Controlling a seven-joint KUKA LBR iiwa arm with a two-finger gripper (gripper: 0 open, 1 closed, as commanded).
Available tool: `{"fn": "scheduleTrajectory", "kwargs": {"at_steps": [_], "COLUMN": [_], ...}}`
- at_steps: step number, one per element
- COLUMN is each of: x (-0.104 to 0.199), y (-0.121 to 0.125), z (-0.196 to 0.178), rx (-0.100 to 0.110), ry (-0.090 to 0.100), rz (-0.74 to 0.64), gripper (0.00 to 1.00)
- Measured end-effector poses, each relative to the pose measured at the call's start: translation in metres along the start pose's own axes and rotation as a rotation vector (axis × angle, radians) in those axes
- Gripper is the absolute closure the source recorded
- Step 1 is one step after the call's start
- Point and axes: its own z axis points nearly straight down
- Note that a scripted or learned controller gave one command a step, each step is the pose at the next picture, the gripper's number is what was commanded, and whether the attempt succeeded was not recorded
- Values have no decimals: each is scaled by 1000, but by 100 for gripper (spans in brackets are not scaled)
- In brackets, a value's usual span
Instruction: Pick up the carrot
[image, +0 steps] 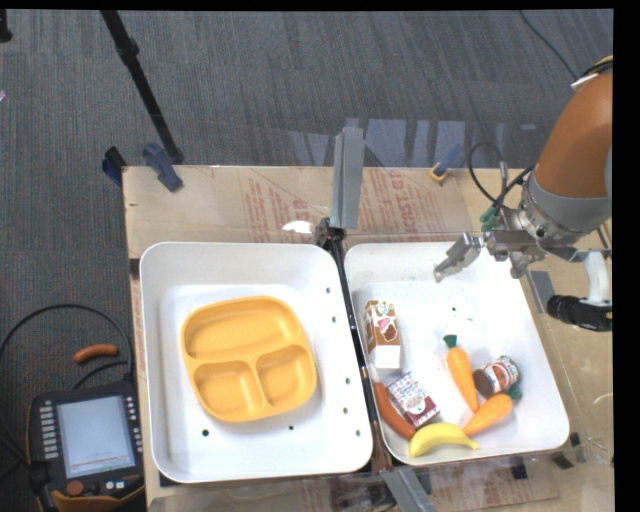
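Two orange carrots lie in the right bin (500, 300). One carrot (461, 373) lies lengthwise in the middle, its green top pointing to the far side. A stubbier carrot (489, 413) lies slanted near the front right corner. My gripper (489, 257) hovers over the bin's far right part, well behind both carrots. It stands open with nothing between its fingers, and one finger (455, 257) points left.
Also in the right bin are a milk carton (383, 335), a small red box (412, 398), a sausage (391, 411), a banana (443, 438) and a brown-red toy (497, 376) touching the carrots. A yellow divided plate (250, 357) lies in the left bin (160, 300).
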Motion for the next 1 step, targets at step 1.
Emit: {"fn": "scheduleTrajectory", "kwargs": {"at_steps": [1], "x": [15], "y": [34], "z": [18], "rx": [-4], "ry": [-2], "rz": [-162], "gripper": [0]}}
